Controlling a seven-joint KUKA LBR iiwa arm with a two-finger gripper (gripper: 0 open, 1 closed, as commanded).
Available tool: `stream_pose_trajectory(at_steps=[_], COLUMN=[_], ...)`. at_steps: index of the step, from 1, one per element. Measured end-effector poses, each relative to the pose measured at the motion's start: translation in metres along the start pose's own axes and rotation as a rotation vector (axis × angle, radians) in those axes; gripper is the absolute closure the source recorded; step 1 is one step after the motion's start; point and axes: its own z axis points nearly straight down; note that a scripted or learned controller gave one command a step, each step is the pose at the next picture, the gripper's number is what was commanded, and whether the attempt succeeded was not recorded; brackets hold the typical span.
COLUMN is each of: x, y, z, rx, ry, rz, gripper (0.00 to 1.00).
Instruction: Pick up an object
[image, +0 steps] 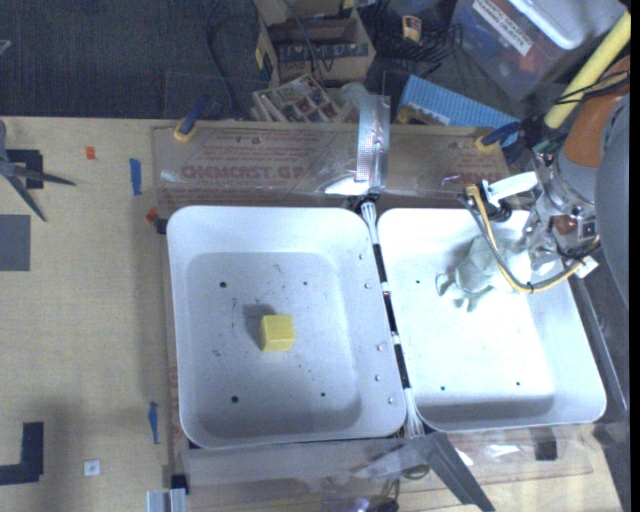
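From my feed I see the two white bins side by side on the desk (80, 330). In the left bin (200, 235) a small yellow block (278, 332) sits alone near the middle of the floor, a little toward the near side, well apart from every wall. In the right bin (560, 395) a pale grey-green crumpled object (470, 276), soft-looking, lies in the far half of the floor; I cannot make out what it is. The arm (600, 140) comes in from the right, and its gripper (545, 238) hangs over the far right part of that bin, just beside the crumpled object. A yellow cable (500, 262) loops from the wrist across that object's right side. The jaws are lost among cable and brackets, so I cannot tell their state.
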Motion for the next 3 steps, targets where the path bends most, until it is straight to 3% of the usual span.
stream_pose_trajectory(at_steps=[1, 2, 3], x=[0.001, -0.032, -0.023], y=[-0.001, -0.032, -0.056], z=[-0.010, 0.064, 0.067], rx=[0.000, -0.002, -0.007], ry=[-0.002, 0.005, 0.012], rz=[-0.003, 0.002, -0.036], gripper=[1.00, 1.00, 1.00])
